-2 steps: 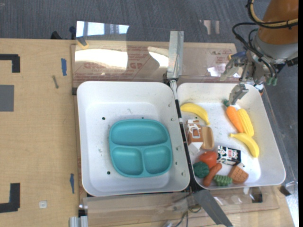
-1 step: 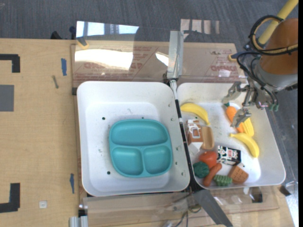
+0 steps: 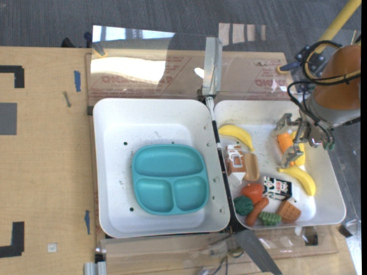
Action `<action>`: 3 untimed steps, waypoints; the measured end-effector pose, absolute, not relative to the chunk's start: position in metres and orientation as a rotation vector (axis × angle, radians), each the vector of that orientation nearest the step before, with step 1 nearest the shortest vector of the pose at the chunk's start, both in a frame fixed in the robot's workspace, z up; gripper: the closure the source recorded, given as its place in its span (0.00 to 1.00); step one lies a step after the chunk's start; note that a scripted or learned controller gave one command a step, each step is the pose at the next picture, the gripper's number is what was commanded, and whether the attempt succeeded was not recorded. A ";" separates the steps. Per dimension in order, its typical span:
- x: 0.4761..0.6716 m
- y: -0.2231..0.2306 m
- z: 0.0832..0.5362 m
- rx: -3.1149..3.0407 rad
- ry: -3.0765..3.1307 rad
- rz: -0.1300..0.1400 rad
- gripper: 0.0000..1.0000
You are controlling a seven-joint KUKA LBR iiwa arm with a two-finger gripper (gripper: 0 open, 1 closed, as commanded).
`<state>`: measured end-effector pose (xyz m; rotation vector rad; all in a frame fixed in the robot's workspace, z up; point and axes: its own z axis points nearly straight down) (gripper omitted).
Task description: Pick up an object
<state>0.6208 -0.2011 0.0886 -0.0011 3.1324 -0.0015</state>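
My gripper (image 3: 291, 136) hangs over the upper right part of the right bin (image 3: 330, 205). Its fingers are spread open. A small orange object (image 3: 284, 141) lies in the gap between them, and I cannot tell whether they touch it. Just below the gripper lies a yellow banana (image 3: 302, 177). A second banana (image 3: 236, 135) lies at the bin's upper left.
The right bin also holds a brown-and-white box (image 3: 236, 159), a red tomato (image 3: 251, 191), a black-and-white carton (image 3: 277, 188), a green vegetable (image 3: 243, 205) and an orange waffle piece (image 3: 289, 211). In the left bin (image 3: 114, 125) sits a teal divided plate (image 3: 169, 160).
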 end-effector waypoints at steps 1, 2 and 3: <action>0.577 -0.187 0.089 0.077 3.132 -0.001 0.00; 0.582 -0.187 0.103 0.076 3.116 -0.006 1.00; 0.627 -0.160 0.215 0.291 3.111 -0.004 1.00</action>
